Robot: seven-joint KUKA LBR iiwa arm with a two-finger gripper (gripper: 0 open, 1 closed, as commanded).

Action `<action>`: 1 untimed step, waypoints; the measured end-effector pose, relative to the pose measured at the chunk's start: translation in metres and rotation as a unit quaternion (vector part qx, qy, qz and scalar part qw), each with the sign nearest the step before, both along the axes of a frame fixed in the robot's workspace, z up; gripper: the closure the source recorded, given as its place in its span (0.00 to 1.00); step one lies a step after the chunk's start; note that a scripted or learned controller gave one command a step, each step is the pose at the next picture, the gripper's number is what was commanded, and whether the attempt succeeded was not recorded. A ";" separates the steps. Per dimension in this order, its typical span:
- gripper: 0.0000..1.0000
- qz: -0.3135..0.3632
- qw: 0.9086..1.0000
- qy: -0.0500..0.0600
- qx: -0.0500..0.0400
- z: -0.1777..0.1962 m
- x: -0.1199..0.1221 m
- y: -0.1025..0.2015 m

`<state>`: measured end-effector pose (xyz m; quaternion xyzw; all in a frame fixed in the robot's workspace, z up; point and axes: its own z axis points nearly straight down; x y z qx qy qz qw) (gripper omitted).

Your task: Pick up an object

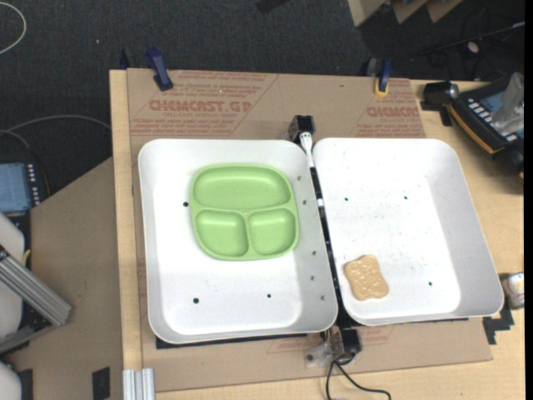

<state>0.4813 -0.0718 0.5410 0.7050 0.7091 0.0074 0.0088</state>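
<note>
So the only loose thing worth grabbing here is the small tan lumpy piece (pixel 366 277), kind of cookie-shaped. It's lying flat in the right bin (pixel 433 173), down in that bin's lower left corner. That puts it just beside the wall it shares with the other bin, a bit right of and below the middle of the frame. Nothing is touching it, and the bin floor around it is just white with some dark specks and a few small black dots.

Whether the gripper is spread, pressed together or pinching anything, I can't tell from this shot.

Over in the left bin (pixel 166 282) there's a light green divided plate (pixel 245 211). It has one long compartment across the top and two smaller ones below, and it's sitting flat in the upper half of that bin. It's well apart from the tan piece, with the two bin walls between them.

The bins sit touching side by side on a brown board (pixel 216 102) with red lettering printed on it. A blue clamp (pixel 158 67) holds the board's top edge towards the upper left, and another clamp (pixel 382 77) sits towards the upper right. There's a little black fitting (pixel 302 127) at the top of the seam between the bins, and some thin cables (pixel 346 369) hang off the bottom of it. Dark carpet (pixel 208 15) fills the top of the frame, and some black and orange gear (pixel 479 115) sits at the far right edge.
</note>
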 end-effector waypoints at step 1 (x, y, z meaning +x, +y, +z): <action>1.00 -0.001 1.000 0.016 0.002 -0.093 -0.002 0.032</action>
